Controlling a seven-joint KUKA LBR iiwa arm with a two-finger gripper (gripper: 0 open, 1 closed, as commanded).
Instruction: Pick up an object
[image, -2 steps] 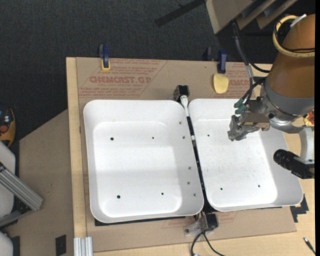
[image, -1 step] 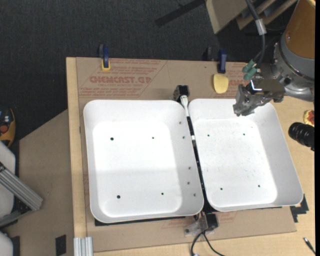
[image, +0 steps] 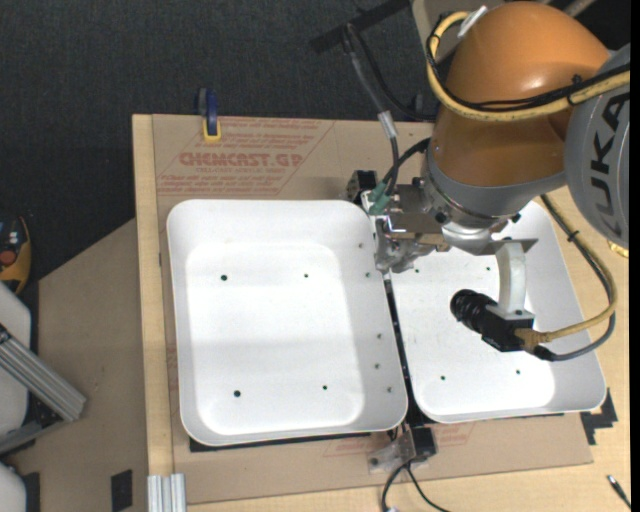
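Two white bins (image: 270, 320) sit side by side on a brown board (image: 250, 155).

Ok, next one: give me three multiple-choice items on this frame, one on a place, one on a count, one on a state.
1. Where is the gripper?
A. where the left bin meets the right bin, far end
B. middle of the left bin
C. off the board

2. How many dark dots mark the left bin's floor?
A. two
B. four
C. six

3. How do the bins lie?
A. stacked
B. side by side, rims meeting
C. one flipped over

Answers: 1 A, it sits at the join of the rims; 2 B, four dots form a rectangle; 3 B, both face up, edges touching.
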